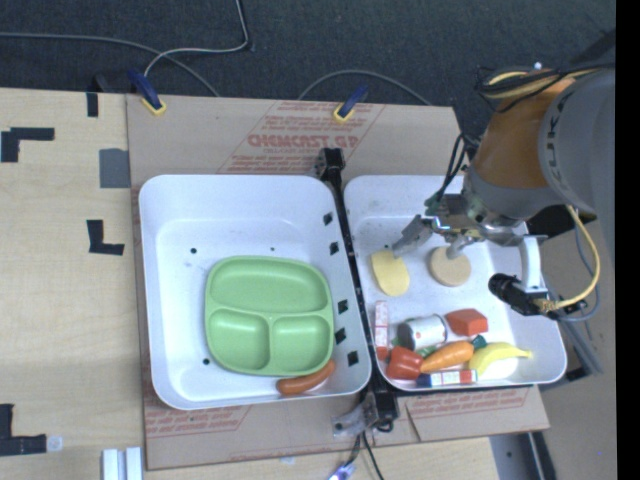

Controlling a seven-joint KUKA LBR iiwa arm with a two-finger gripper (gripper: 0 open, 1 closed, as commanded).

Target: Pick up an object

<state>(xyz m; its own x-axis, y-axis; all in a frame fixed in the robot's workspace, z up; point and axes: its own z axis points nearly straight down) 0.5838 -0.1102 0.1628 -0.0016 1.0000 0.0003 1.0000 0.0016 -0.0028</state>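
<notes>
My gripper (pixel 434 240) hovers low over the back half of the right bin (pixel 372 204), open, with nothing between its fingers. One finger (pixel 409 235) points left, just above a pale yellow oval piece (pixel 391 273). The other finger sits over a tan round disc (pixel 450 268). At the bin's front lie a silver can (pixel 423 330), a red block (pixel 466 321), an orange carrot (pixel 447 355), a yellow banana (pixel 500 353), a red tomato-like piece (pixel 403 364) and a small striped box (pixel 381 321).
The left bin (pixel 160 268) holds a green divided plate (pixel 270 313) and a brown sausage (pixel 305 380) at its front wall. A black divider clip row (pixel 340 258) runs between the bins. Cables (pixel 560 303) loop off the wrist at the right.
</notes>
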